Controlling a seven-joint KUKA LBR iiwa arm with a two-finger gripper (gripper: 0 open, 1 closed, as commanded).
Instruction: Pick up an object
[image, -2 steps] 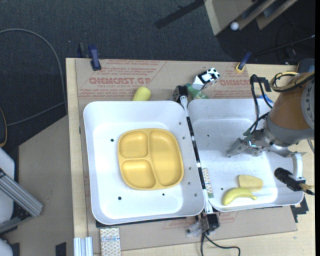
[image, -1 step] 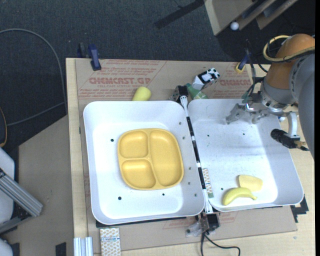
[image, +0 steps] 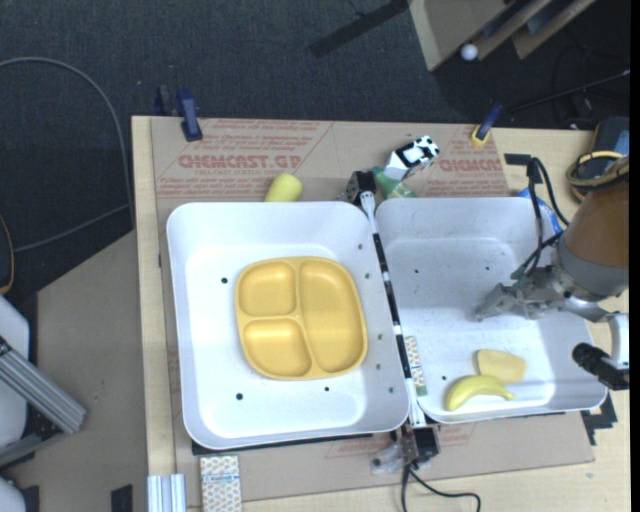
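Observation:
In the right bin (image: 450, 240) a yellow banana (image: 474, 391) lies near the front wall. A pale yellow wedge-shaped piece (image: 502, 364) rests just behind it, touching or nearly touching it. My gripper (image: 492, 304) reaches in from the right and hangs low over the bin floor, a short way behind and above the wedge. Nothing is visibly held in it. The left bin (image: 200, 300) holds a yellow divided plate (image: 300, 318) at its centre.
A small yellow lemon-like object (image: 284, 187) sits on the bench behind the left bin. A black, white and green item (image: 408, 160) lies behind the seam between the bins. Blue clamps (image: 187, 113) grip the bench's far edge. Cables run by the right bin's far right corner.

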